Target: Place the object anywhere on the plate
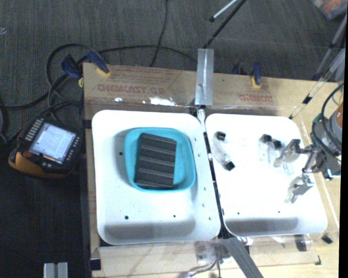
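Camera view, looking down on both bins. The teal plate [129, 162] sits in the left bin [108, 213], and a dark ribbed block [156, 160] lies flat on it, inside the rim and slightly toward the plate's right side. If this block is the task's object, you may judge the placement as already done. The gripper [298, 168] is well to the right of the plate, over the right bin [262, 218], near that bin's far wall from the plate. Whether the pincer is apart or together cannot be told from this slant. Between the plate and the gripper lie small loose pieces: a dark-tipped clear piece [220, 135], a second one [229, 164] just below it, and a third [267, 139] closer to the gripper. Risks from here, as a judgement: if the program reaches back toward the plate, you could see the block nudged over the shallow rim or the plate itself shifted. A low sweep could also scatter the small pieces. A grasp at one of them may well miss, since they are small and partly transparent.
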